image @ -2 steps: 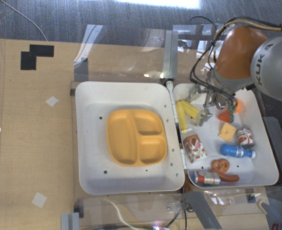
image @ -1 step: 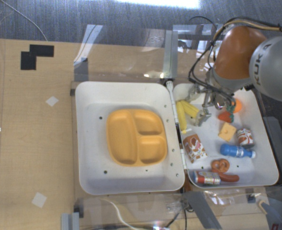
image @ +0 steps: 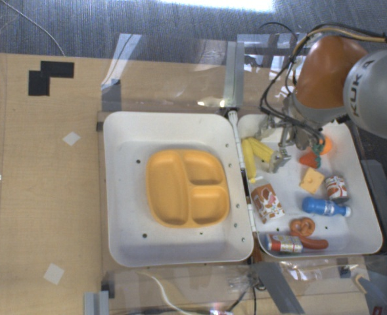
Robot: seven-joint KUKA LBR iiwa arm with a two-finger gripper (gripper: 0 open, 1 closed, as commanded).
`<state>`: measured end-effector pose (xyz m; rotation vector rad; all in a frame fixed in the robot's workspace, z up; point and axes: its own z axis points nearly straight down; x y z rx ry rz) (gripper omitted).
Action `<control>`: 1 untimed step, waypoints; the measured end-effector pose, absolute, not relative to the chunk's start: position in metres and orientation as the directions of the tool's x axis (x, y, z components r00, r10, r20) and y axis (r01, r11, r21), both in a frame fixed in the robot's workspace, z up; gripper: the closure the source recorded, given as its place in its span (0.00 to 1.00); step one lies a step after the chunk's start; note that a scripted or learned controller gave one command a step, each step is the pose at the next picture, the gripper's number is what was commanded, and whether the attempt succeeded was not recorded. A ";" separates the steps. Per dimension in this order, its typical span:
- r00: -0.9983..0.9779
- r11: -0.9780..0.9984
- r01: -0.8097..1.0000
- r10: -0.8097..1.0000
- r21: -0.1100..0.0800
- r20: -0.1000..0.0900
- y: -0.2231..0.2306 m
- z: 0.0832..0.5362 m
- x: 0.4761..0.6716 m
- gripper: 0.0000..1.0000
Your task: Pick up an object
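The hand (image: 282,157) is seen lowered into the right bin (image: 370,231) at the frame's right, beside the banana (image: 256,151); whether it is spread or pressed together cannot be told. Nothing is seen lifted, so the pick is judged undone.
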<state>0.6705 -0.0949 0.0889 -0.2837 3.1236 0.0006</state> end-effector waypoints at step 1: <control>-0.983 0.983 -0.183 -0.183 -0.002 -0.005 -0.094 0.089 0.670 0.00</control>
